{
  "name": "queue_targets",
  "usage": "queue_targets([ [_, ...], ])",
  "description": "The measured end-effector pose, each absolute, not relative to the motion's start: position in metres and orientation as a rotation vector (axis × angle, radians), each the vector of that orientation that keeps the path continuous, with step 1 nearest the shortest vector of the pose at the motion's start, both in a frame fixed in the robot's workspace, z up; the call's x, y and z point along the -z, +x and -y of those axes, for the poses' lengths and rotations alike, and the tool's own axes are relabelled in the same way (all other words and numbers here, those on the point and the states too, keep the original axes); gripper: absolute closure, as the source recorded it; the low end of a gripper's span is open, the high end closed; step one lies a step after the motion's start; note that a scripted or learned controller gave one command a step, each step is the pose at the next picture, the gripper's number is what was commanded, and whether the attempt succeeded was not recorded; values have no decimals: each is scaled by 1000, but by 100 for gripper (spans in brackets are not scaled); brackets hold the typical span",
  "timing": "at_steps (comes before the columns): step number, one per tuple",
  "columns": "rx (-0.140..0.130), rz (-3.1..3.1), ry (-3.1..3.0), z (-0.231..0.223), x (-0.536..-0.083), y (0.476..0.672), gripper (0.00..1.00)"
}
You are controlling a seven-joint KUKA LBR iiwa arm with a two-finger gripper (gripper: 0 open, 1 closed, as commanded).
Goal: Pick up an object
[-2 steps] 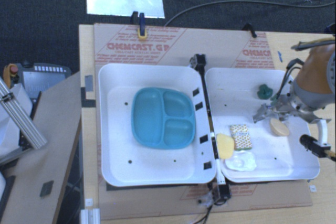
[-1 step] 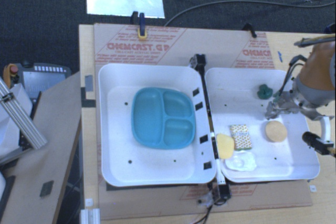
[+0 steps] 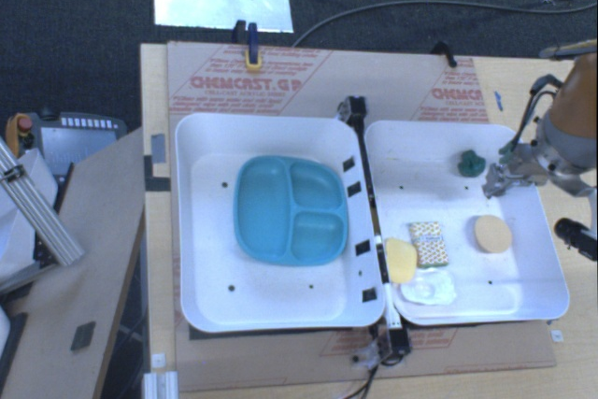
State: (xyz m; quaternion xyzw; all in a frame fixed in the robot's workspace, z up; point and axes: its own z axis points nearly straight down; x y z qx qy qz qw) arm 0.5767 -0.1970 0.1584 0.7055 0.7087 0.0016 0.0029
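We see the pincer (image 3: 493,185) hanging over the right bin (image 3: 537,294), near its far right side, and we cannot tell whether it is apart or together; it looks blurred. Just to its left lies a small green toy (image 3: 471,164). Below it sits a round tan bun (image 3: 492,234). Further left and below are a patterned packet (image 3: 429,243), a yellow piece (image 3: 401,260) and a white lump (image 3: 429,288). Well to the left, a blue plate (image 3: 290,208) fills the left bin (image 3: 201,201).

Both white bins (image 3: 271,131) look like smooth, slightly glossy plastic; the blue divided plate (image 3: 290,208) is matt plastic. The board (image 3: 392,75) beneath looks like printed cardboard, on a pale wood-look bench (image 3: 154,70).
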Motion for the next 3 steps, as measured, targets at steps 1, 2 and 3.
queue_targets([
  [1,-4,-2222,2212,199,-202,580,100],
  [2,-7,-2221,2209,196,-267,584,100],
  [3,-4,-2231,2211,144,-252,592,100],
])
